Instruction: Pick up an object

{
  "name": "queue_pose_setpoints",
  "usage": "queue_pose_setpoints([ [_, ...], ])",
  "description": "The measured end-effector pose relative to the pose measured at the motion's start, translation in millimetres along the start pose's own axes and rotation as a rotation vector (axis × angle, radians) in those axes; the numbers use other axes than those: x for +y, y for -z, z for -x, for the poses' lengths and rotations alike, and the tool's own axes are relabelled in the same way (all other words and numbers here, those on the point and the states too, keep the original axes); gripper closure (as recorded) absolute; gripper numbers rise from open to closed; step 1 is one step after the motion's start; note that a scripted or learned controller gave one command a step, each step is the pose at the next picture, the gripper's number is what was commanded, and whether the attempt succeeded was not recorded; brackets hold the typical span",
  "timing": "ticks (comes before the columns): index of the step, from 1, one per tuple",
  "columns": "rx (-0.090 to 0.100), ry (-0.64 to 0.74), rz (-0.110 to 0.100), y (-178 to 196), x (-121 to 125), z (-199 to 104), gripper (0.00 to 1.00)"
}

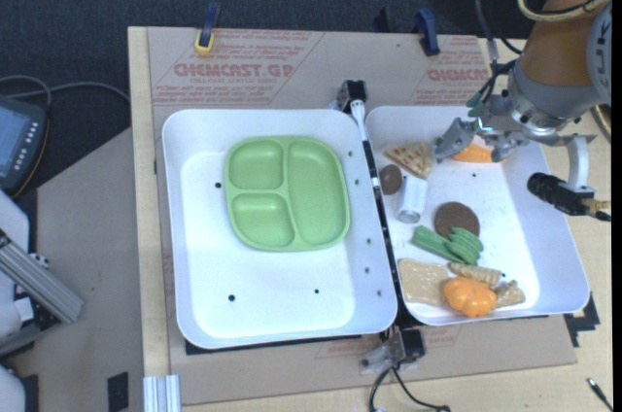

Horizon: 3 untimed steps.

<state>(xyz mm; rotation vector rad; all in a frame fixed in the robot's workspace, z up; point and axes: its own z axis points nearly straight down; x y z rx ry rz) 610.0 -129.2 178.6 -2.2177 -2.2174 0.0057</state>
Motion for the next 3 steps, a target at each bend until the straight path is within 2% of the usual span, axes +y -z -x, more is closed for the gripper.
queue_pose_setpoints([
  [2, 0.000, 0.000, -0.001, -97.5, -1.1, 3.1, 0.00],
  [3, -0.002, -0.001, 0.007, -82.8, 1.0, 3.7, 1.00],
])
